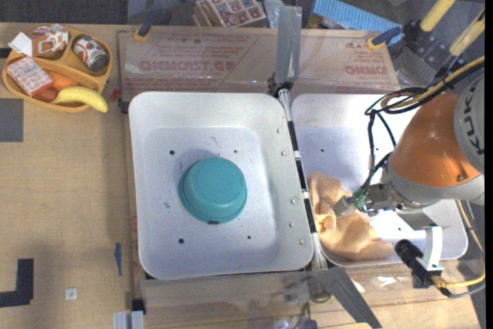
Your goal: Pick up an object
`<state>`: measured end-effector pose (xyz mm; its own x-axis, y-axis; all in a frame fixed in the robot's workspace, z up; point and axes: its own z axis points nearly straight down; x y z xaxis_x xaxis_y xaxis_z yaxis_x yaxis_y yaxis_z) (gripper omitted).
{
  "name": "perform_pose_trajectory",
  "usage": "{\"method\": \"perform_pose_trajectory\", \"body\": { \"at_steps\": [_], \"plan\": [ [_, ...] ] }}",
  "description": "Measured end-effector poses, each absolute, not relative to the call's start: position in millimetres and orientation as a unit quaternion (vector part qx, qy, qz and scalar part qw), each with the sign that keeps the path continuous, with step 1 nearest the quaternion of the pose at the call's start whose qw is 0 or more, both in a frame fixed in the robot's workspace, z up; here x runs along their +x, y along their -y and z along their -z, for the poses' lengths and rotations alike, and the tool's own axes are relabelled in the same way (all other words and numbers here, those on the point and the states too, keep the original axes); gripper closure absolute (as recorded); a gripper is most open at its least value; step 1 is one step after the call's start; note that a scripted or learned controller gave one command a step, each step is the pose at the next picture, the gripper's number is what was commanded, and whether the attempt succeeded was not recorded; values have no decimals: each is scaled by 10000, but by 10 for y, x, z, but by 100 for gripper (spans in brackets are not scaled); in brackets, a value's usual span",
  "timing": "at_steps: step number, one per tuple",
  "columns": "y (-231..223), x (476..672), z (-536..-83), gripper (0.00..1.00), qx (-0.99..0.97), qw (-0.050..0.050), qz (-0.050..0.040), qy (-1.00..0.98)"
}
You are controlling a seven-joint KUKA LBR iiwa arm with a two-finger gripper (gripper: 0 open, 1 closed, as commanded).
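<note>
The likeliest thing to pick is the peach cloth (350, 231), a crumpled rag lying in the right bin (339, 127), bunched against that bin's left wall and near corner. It looks soft and light, with no stiffness at all: it will sag, drape and stretch when lifted, and a shallow nip may take only a loose fold that slips free. It is not fragile, and not slippery in the way hard plastic is. The best place to take hold seems to be one of the raised ridges, such as the hump in the near part of the heap or the fold standing up by the wall, where there is enough thickness to fill the hand. Flat edges lying on the bin floor offer little to pinch.

The hand (362, 202) sits low over the right bin, just beside the cloth's upper right edge and possibly touching it; the view here is dark and cluttered with cables, so I cannot tell whether it is spread or pressed together, nor whether any cloth is caught in it.

In the left bin (154, 119) a teal bowl (214, 189) rests upside down near the middle, well apart from the arm. It is stiff, smooth and domed, a harder thing to pinch from above
</note>
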<state>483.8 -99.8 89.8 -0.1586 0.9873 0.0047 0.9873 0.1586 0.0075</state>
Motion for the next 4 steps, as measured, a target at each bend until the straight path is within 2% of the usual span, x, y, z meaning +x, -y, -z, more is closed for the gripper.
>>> {"method": "perform_pose_trajectory", "body": {
  "at_steps": [1, 2, 3, 4],
  "plan": [
    [985, 4874, -1001, 100, 6484, 23, -84, -7613],
    [917, 5522, -1892, 100, 6912, -19, 21, -7226],
    [917, 5524, -1897, 0, 6912, -16, 18, -7227],
    [1094, 5303, -888, 0, 6138, 49, -31, -7894]
  ]
}}
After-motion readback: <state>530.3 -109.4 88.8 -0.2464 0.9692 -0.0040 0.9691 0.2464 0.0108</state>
